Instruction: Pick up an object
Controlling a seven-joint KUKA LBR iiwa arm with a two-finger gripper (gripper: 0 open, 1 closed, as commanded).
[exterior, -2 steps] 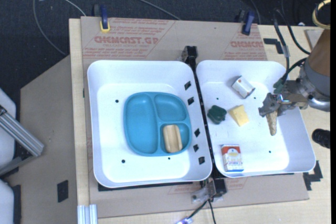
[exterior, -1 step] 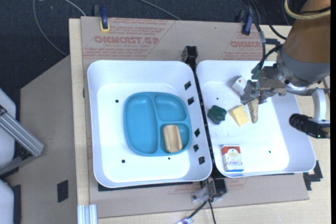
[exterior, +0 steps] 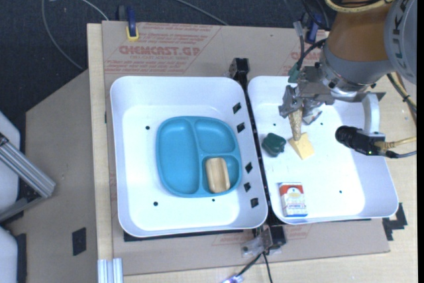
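I am reading red lettering on the brown cardboard sheet (exterior: 199,43) lying under the bins: "CHEMCAST G.P" in large letters, with a line of smaller red print above it that I am finding too fine to make out. I am also seeing part of dark lettering, "UK", on the grey arm (exterior: 404,23). The small red and white box (exterior: 292,199) is carrying print I cannot read.

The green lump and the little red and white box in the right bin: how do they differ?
The green lump is dark, rounded and irregular; the red and white box is flat, rectangular and printed. The lump lies by the bin's left wall, beside a yellow wedge under the gripper; the box sits apart at the near edge. Both are small and rest loose on the right bin floor.
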